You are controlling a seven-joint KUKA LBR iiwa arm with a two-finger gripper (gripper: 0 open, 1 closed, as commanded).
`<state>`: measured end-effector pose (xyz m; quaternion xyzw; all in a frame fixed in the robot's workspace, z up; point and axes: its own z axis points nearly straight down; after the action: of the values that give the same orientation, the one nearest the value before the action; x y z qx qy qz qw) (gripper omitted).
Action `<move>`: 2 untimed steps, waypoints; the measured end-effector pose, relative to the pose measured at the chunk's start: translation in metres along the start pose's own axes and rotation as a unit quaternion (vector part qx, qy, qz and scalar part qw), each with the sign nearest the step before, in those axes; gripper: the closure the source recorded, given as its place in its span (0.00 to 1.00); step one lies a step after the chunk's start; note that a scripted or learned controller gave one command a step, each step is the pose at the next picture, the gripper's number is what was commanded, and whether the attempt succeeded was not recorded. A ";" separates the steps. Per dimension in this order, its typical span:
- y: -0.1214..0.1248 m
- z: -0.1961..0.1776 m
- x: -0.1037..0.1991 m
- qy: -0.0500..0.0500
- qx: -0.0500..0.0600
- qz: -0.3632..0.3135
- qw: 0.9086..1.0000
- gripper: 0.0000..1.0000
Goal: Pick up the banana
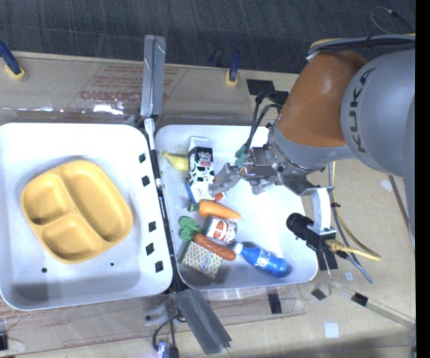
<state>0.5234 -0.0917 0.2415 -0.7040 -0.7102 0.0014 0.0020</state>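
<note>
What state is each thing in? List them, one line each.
Banana: lying in the right bin's far left corner, partly hidden by the carton, not gripped.
Carton: lying flat.
Carrot: lying flat, above the can.
Can: on its side.
Bottle: on its side, near the front wall.
Yellow tray: upright in the left bin, nothing in its compartments.
Claw: over the right bin, by the carton, nothing seen in it.

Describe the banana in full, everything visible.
The banana is small, yellow and smooth, plastic-looking. It lies flat near the upper left corner of the right bin, beside the divider wall. Its right end meets or slips behind the black-and-white carton, so part is hidden. The claw sits right of the carton, not touching it.
</note>
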 end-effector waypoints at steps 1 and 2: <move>0.028 0.098 -0.038 0.000 0.000 0.114 0.993 0.00; 0.096 0.151 -0.027 0.001 0.014 0.105 0.994 0.00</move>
<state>0.6185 -0.1179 0.0896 -0.7742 -0.6327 0.0104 0.0126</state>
